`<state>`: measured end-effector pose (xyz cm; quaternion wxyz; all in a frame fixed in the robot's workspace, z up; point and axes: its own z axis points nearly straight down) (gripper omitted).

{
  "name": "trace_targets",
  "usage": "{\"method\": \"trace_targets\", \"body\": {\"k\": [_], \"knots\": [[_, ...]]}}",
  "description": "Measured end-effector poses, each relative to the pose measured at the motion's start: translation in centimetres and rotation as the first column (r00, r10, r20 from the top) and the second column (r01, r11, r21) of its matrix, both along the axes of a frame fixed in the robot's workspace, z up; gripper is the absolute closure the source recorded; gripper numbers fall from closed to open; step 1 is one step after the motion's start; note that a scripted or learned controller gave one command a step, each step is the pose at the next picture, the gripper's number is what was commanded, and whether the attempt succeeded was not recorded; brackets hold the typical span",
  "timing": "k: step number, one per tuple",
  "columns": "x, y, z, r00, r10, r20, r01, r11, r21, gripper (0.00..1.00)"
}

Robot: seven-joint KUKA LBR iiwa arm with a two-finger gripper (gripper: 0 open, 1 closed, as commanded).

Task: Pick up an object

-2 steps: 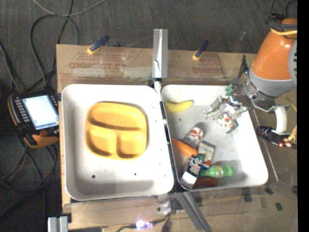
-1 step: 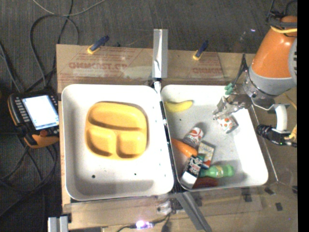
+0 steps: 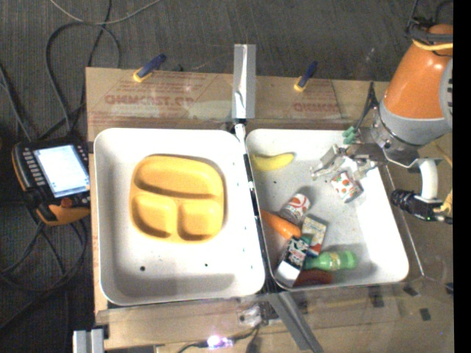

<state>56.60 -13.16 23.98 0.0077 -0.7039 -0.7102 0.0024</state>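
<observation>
My gripper (image 3: 337, 168) hangs over the upper right part of the right bin (image 3: 397, 259), with the orange-banded arm (image 3: 416, 87) behind it. Its fingers stand open with nothing between them. Just below and to the right of the fingertips lies a small red and white carton (image 3: 346, 188). A yellow banana (image 3: 273, 160) lies at the bin's upper left. Lower down are a red and white can (image 3: 296, 206), an orange carrot (image 3: 280, 225), a small box (image 3: 313, 232), a dark carton (image 3: 294, 257) and a green bottle (image 3: 333, 259).
The left bin (image 3: 110, 271) holds a yellow divided tray (image 3: 178, 197). A metal post (image 3: 243, 79) stands behind the seam between the bins. A handheld pendant with a lit screen (image 3: 55, 171) lies left of the bench, with cables on the floor.
</observation>
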Motion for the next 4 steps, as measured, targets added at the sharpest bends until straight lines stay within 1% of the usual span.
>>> {"method": "trace_targets", "body": {"k": [1,2,3,4], "knots": [[-0.5,-5.0,-4.4,0.997,-0.073,0.007,0.073,0.997,-0.006,0.00],[1.7,-6.2,-13.2,0.996,-0.085,0.009,0.085,0.996,-0.004,0.00],[-1.8,-7.4,-14.9,0.999,-0.019,0.034,0.020,1.000,-0.004,0.00],[-2.5,-6.2,-10.6,0.988,0.154,0.009,-0.154,0.988,-0.006,0.00]]}}
